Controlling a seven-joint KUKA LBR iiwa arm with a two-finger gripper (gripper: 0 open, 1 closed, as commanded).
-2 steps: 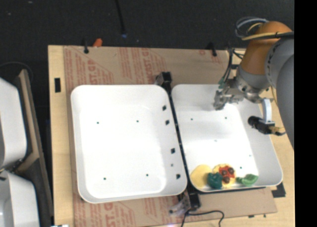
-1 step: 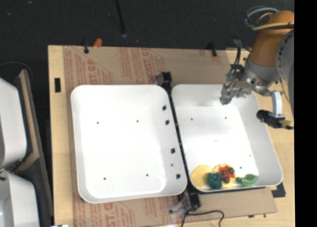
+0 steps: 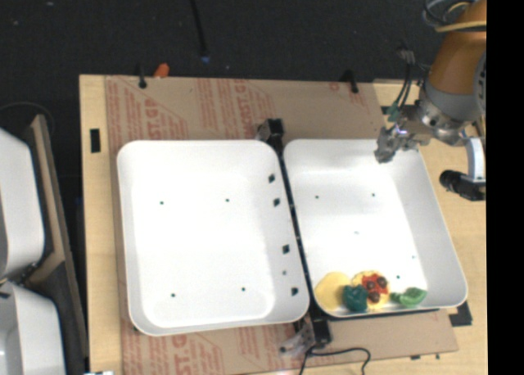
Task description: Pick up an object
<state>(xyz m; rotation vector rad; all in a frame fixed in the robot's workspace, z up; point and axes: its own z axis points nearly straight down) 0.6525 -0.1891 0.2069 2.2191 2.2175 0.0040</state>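
Two shallow white plastic bins sit side by side on the bench, and the right-hand bin (image 3: 426, 201) holds a small cluster against its near wall: a pale yellow rounded object (image 3: 330, 290), a teal lumpy object (image 3: 354, 300), a red berry-like piece (image 3: 375, 283) and a green leafy piece (image 3: 409, 295), all touching or just beside one another. The left-hand white bin (image 3: 131, 226) shows bare floor with a few dark specks. The grey two-finger gripper (image 3: 385, 152) hangs over the far rim of the right-hand bin, well apart from the cluster, holding nothing visible; its spread cannot be told
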